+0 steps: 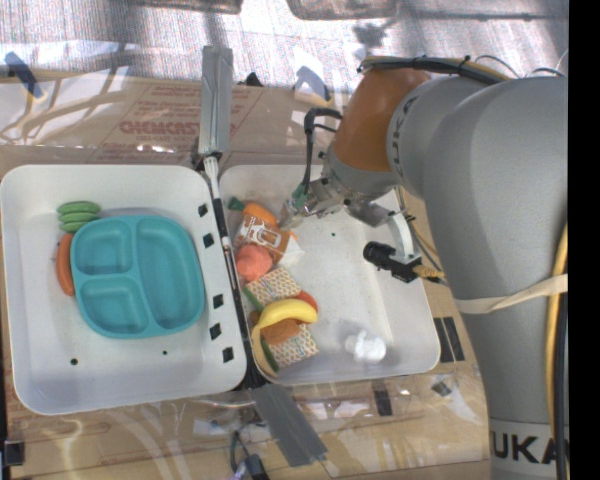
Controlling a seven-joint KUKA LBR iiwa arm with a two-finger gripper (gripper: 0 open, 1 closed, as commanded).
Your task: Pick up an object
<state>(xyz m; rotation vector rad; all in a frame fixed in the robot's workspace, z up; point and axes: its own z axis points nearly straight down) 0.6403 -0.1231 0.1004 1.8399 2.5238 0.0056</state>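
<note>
Smooth yellow curved banana atop woven waffle — glossy teal compartment tray left bin.

both bins are plain white. left one has a teal sectioned tray, a green pea pod thing and an orange carrot. right one: yellow banana, pinkish-red peach, checkered waffle-looking blocks, small white lump. arm is grey with an orange band.
</note>
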